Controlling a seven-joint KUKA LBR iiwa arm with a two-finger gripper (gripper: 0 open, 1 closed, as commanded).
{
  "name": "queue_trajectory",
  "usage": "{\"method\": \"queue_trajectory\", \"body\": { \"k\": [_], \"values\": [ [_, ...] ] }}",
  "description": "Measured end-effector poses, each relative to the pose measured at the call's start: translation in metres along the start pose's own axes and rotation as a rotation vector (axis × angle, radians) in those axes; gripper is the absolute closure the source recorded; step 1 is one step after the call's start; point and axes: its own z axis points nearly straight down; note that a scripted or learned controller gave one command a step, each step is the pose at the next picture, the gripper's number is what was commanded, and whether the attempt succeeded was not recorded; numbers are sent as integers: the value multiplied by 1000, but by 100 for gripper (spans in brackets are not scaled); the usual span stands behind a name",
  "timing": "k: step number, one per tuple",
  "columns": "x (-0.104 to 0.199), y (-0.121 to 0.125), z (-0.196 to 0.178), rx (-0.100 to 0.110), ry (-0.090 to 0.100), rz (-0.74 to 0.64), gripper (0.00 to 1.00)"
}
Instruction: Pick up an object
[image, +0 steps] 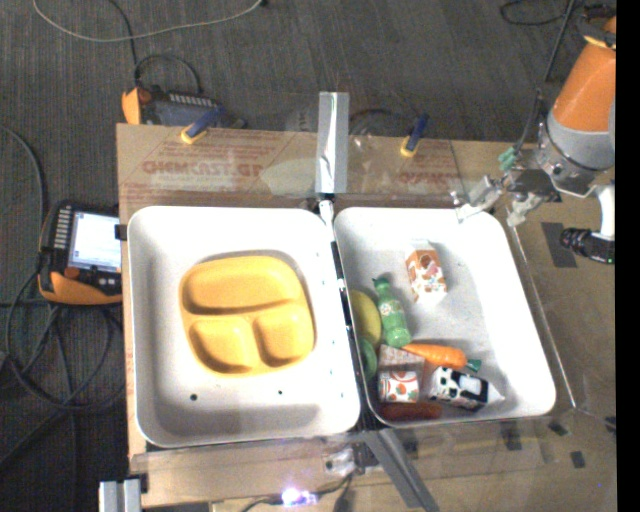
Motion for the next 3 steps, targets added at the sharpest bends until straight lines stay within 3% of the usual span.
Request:
{"method": "queue_trajectory", "body": {
  "k": [1, 2, 3],
  "values": [
    [54, 17, 142, 0, -8, 123, 0],
    [67, 18, 150, -7, -11, 146, 0],
    [66, 19, 141, -8, -16, 144, 100]
  ]
}}
